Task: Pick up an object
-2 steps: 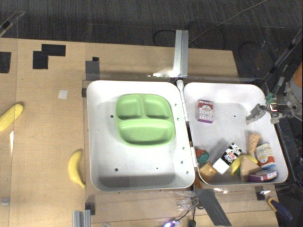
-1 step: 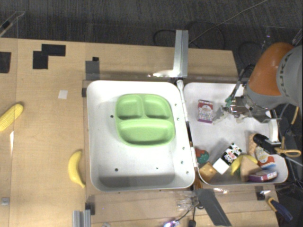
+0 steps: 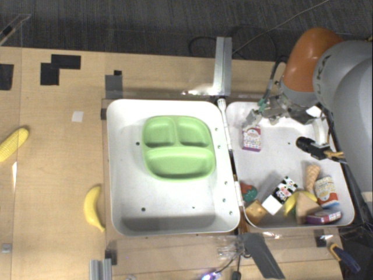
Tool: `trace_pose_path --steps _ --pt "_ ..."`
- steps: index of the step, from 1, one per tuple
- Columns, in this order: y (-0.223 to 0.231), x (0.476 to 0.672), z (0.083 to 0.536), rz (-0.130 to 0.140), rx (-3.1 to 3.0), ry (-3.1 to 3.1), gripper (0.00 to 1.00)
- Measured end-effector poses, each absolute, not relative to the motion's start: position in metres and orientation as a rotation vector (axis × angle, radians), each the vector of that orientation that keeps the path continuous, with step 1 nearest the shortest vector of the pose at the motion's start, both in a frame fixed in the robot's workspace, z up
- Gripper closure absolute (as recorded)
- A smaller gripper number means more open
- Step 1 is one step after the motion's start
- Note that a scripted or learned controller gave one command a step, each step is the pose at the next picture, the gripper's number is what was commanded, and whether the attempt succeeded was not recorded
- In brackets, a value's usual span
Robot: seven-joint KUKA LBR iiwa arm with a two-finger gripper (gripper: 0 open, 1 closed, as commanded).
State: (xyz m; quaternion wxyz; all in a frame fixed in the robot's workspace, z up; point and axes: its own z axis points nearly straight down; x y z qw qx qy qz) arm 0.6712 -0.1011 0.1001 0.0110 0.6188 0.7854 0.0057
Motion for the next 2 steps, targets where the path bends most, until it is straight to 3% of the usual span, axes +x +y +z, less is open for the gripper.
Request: trace_pose_path --steps 2 --pt "-0.097 0.605 0.101 0.034 1.773 2.552 0.0"
